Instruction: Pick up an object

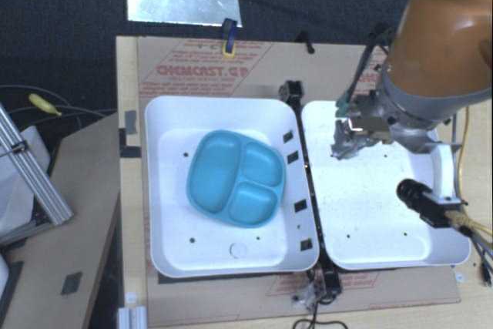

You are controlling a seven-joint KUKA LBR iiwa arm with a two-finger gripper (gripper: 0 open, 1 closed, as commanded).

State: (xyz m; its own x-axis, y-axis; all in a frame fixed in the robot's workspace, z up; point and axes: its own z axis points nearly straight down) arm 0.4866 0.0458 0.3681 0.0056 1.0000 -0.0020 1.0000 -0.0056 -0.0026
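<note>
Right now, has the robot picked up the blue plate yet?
Not yet. The blue divided plate lies flat in the left bin, untouched. The gripper hangs over the right bin, apart from the plate, and I see nothing held in it. Left to do: move over to the plate, grab it and lift it.

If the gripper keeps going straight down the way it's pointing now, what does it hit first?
Most likely the bare white floor of the right bin. The gripper points down over that bin's upper left part, with nothing seen beneath it. The blue divided plate lies apart in the left bin. Height is unclear.
</note>
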